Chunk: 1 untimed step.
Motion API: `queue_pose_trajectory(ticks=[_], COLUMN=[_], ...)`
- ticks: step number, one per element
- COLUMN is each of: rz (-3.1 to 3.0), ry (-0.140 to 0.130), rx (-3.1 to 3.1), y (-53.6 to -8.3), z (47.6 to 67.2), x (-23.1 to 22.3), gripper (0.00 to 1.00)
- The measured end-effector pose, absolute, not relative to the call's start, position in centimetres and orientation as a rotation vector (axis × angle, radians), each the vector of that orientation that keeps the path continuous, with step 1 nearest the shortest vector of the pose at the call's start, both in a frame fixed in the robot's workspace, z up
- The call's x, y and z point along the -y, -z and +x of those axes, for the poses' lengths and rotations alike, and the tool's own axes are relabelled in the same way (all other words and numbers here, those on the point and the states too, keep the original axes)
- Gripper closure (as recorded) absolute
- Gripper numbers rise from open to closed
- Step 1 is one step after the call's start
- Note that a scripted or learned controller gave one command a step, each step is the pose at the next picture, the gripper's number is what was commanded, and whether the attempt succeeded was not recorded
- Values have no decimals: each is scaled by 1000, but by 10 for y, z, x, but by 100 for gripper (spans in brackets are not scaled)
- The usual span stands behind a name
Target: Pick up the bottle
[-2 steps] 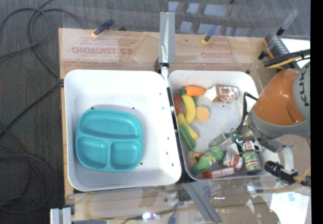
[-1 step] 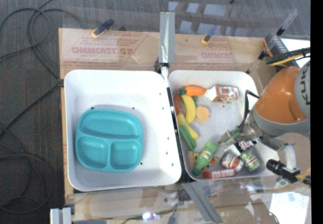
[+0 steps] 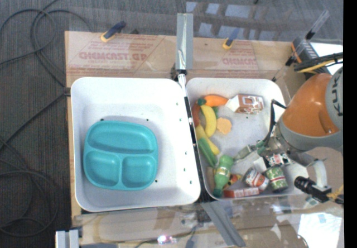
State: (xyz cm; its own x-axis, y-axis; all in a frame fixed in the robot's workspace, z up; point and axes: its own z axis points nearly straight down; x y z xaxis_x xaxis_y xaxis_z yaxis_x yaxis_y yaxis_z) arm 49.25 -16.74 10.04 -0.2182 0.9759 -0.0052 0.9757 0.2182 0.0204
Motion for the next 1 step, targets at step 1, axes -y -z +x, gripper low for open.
queue_pose_trajectory(ticks=[1], rz=[1611], ry=[0], rx=[-2674], y=[-91], z=[488], x=[121], gripper=[0])
